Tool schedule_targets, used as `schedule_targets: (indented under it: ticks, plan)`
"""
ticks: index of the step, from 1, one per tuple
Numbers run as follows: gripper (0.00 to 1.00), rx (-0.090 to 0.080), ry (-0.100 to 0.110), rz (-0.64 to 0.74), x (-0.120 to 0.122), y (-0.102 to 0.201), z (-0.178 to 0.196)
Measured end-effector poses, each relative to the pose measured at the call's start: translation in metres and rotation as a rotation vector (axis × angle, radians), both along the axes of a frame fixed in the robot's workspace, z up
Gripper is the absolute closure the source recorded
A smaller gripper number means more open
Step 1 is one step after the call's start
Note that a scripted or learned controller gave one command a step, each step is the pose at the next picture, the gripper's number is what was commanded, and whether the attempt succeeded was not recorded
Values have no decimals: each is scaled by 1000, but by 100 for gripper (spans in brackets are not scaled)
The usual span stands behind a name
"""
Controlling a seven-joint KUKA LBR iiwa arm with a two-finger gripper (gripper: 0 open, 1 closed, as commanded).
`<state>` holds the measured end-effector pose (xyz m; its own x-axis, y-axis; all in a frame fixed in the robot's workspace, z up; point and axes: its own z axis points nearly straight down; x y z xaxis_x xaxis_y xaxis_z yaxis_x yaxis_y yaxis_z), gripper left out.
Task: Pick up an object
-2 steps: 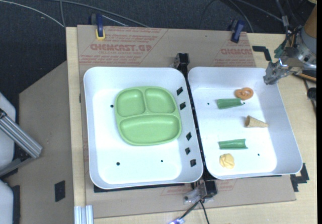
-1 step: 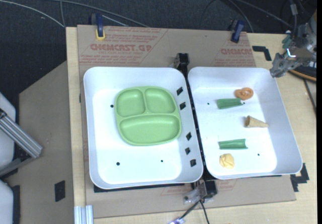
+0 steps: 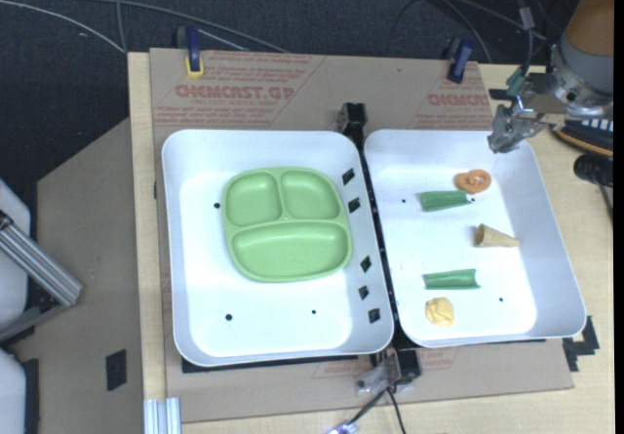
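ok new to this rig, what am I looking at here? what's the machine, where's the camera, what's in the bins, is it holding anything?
One fixed camera looks down at a slant on a bench with two shallow white bins. The left bin holds a green divided plate. The right bin holds small toy foods: an orange round piece, two green pieces, a tan wedge and a yellow lump. The machine is a robot arm reaching in from the right; its gripper sits over the right bin's far corner. Nothing visible between its fingers; whether they are open or shut is unclear at this size.
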<state>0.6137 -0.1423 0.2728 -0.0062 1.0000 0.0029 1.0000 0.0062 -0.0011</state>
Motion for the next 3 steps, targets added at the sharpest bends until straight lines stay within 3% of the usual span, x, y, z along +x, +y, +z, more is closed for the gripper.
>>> schedule_targets:
  ticks: [2,3]
  plan:
    - [100,0,3,-2,-27,99,-15]
    - [100,0,2,0,-29,149,-20]
